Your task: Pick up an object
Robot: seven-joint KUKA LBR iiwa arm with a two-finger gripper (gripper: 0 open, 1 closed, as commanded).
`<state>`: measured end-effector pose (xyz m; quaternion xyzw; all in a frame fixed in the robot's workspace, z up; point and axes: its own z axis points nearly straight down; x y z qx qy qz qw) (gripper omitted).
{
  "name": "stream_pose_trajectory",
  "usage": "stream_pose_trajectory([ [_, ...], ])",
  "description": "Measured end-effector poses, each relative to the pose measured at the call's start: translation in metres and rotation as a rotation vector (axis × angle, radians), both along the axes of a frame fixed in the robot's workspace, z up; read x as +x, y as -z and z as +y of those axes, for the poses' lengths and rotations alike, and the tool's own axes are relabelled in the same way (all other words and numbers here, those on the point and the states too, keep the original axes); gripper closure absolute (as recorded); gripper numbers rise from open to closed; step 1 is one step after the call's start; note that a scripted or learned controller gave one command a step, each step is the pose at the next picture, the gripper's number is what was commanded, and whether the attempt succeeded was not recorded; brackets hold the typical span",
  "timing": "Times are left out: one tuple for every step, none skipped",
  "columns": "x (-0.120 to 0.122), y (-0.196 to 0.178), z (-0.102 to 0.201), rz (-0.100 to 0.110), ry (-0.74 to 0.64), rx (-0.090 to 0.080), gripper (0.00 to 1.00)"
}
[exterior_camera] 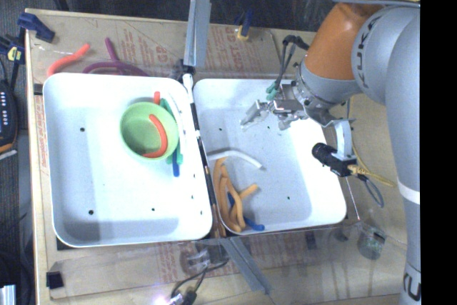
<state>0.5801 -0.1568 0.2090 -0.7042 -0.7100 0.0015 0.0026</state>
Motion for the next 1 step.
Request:
stream_pose_trajectory([
  [-0.0207,0.1114,0.0118,-0.007,-0.136,-0.001,0.00],
])
